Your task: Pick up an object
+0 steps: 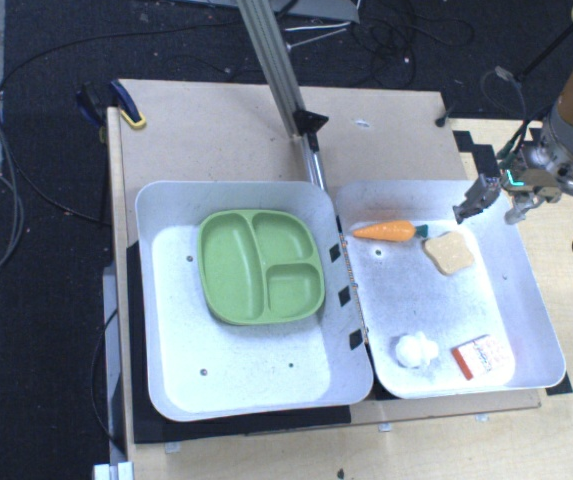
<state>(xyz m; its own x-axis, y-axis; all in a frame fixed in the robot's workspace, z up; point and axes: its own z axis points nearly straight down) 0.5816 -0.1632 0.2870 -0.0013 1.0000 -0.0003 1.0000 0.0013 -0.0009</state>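
Tan sponge block sits below my claw, seemingly open and empty; I risk nudging it aside.

Two white bins are counted on the table. One green divided plate is counted in the left bin. In the right bin, four things are counted: one carrot, one tan block, one white lump and one red-and-white packet.

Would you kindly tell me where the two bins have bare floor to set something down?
Left bin: a bare strip below the green divided plate. Right bin: open middle between carrot, tan block, white lump and red-and-white packet. Its top right is crowded by the gripper.
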